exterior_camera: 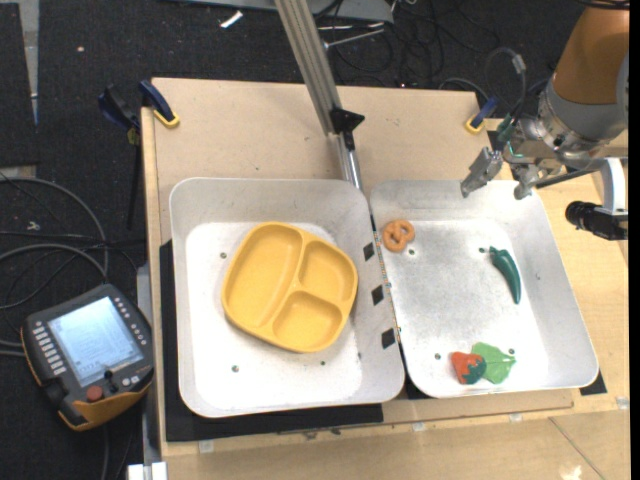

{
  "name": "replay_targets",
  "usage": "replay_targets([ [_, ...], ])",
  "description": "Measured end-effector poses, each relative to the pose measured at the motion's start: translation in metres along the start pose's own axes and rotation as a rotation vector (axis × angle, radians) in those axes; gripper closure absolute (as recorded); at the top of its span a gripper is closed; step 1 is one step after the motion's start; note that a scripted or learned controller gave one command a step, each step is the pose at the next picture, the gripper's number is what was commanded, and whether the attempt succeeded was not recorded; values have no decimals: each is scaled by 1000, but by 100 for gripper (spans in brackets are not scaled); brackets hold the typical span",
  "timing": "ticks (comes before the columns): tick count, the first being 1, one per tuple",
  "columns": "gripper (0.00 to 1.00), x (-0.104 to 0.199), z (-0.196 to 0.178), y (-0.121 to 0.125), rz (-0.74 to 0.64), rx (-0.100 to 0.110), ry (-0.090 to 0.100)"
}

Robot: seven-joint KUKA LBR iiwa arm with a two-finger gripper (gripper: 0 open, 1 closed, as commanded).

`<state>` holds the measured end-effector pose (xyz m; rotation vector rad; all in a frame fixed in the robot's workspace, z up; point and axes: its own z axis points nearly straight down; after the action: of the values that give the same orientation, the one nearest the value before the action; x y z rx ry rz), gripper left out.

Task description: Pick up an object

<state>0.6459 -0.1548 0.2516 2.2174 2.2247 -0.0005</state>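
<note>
My gripper (pixel 500 176) hangs open over the far edge of the right bin (pixel 560 268), with nothing between its fingers. An orange pretzel (pixel 398 235) lies at the bin's far left, well to the gripper's left. A green pepper (pixel 507 271) rests near the bin's middle right, below the gripper in the view. A red and green strawberry-like toy (pixel 482 364) sits at the near edge.
A yellow divided plate (pixel 290 286) lies in the left bin (pixel 200 268). A metal pole (pixel 315 58) slants across the bench toward the seam between the bins. Blue and yellow clamps (pixel 155 103) grip the bench corners. A teach pendant (pixel 85 353) lies at the left.
</note>
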Motion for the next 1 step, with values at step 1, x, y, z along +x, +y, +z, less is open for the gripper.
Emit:
replay_targets([
  [1, 0, 0, 0, 0, 0, 0, 0],
])
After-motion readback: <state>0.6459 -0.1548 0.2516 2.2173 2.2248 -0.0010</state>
